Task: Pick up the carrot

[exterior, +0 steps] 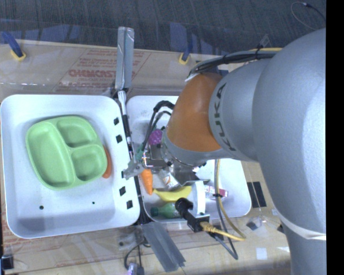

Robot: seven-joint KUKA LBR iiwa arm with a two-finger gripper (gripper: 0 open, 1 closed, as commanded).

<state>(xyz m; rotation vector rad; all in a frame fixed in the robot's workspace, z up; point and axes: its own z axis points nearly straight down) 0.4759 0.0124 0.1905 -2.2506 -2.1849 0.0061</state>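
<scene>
1. From my seat the carrot [147, 180] lies in the right bin [238, 202], hard against its left wall at about 8 o'clock from the bin's middle, just above the banana [173, 194]. I judge it not yet lifted: it looks to be resting among the other items.
2. What's left, as I read it: a confirmed grasp and the lift itself.
3. The gripper [155, 168] sits just at 1 o'clock of the carrot, near or touching it; the wrist hides the tips, so I cannot tell whether they are apart or together.
4. The arm [258, 113] reaches in from 3 o'clock, its orange band [198, 113] over the bin's centre, wrist pointing down and toward 9 o'clock.
5. The green tray [63, 150] sits in the left bin [23, 211], well apart from the work.
</scene>
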